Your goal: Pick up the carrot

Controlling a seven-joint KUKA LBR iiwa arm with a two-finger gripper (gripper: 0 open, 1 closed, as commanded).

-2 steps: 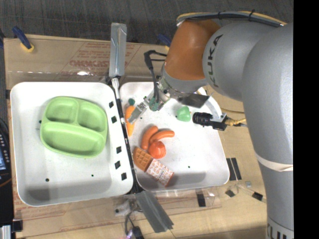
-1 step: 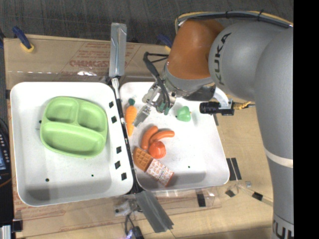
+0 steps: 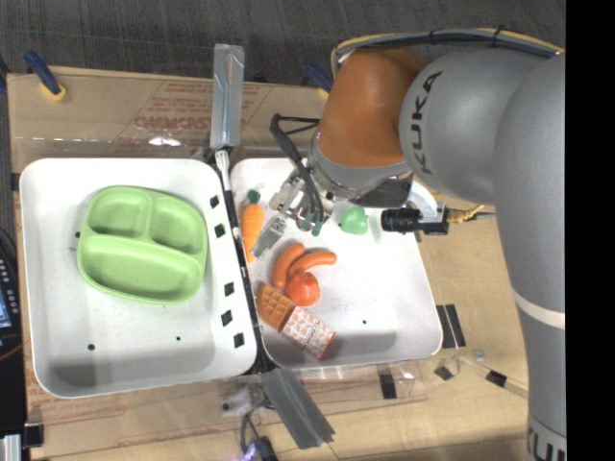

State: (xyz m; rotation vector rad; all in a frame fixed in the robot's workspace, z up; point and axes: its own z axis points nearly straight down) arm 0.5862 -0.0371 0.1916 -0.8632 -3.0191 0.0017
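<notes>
The carrot (image 3: 252, 227), orange with a small green top, lies along the left wall of the right bin (image 3: 404, 296). My gripper (image 3: 288, 211) hangs just to its right, under the orange wrist band, with its metal fingers (image 3: 281, 200) angled toward the carrot. Nothing shows between the fingers. The carrot rests on the bin floor, close to the fingertips.
In the right bin lie orange sausages (image 3: 300, 260), a red tomato (image 3: 304, 287), a waffle (image 3: 274, 305), a speckled packet (image 3: 309, 333) and a green piece (image 3: 355, 221). A green divided plate (image 3: 144, 243) sits in the left bin (image 3: 58, 353). The arm covers the bin's back right.
</notes>
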